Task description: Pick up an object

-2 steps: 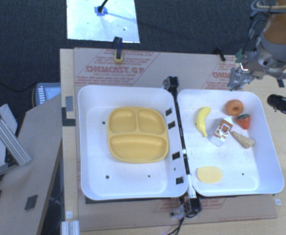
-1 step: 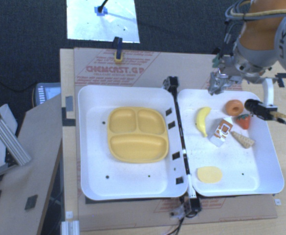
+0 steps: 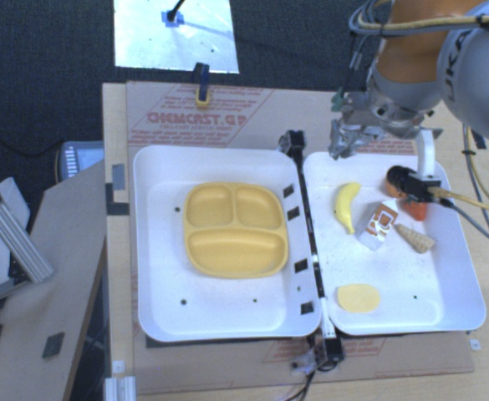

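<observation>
We see the gripper (image 3: 344, 147) over the far edge of the right bin (image 3: 432, 295), holding nothing; whether it is parted or clenched we can't make out. The banana (image 3: 347, 206) lies just below it, beside a small carton (image 3: 378, 225), a cone (image 3: 415, 239) and a yellow disc (image 3: 358, 297). The left bin (image 3: 160, 224) holds a yellow divided tray (image 3: 234, 228).

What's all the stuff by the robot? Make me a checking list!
Surface: left bin and right bin, both white, side by side on printed cardboard.
Job's things: banana, small carton, cone, flat yellow disc, all in the right bin.
Clutter: yellow divided plate in the left bin.
Grippers: tool above the right bin's far rim, apart from the banana.
Cables: grey cables looped by the wrist.
Surroundings: shiny square sheet on dark floor; metal rail at left.
</observation>
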Robot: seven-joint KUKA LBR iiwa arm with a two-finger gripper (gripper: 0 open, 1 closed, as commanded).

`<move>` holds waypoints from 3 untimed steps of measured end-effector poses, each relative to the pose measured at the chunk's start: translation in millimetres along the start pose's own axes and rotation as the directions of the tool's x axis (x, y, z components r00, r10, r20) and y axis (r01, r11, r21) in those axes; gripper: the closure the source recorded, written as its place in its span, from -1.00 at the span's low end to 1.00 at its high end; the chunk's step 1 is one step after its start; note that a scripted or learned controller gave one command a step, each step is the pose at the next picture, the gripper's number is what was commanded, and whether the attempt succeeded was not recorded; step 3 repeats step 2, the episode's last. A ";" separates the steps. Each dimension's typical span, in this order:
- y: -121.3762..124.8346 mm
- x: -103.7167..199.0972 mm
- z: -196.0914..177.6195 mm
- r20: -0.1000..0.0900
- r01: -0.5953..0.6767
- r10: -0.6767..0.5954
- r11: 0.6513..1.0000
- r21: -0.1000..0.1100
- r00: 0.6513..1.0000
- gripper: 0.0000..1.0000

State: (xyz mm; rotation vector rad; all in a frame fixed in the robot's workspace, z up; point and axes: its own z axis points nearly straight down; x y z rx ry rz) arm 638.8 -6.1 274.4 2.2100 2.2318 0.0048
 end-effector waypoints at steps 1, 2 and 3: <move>4.5 50.7 21.4 0.001 -0.001 0.001 1.000 0.001 1.000 1.00; 15.0 100.0 23.9 0.000 -0.001 0.001 1.000 0.000 1.000 1.00; 15.0 100.0 23.9 0.000 -0.001 0.001 1.000 0.000 1.000 1.00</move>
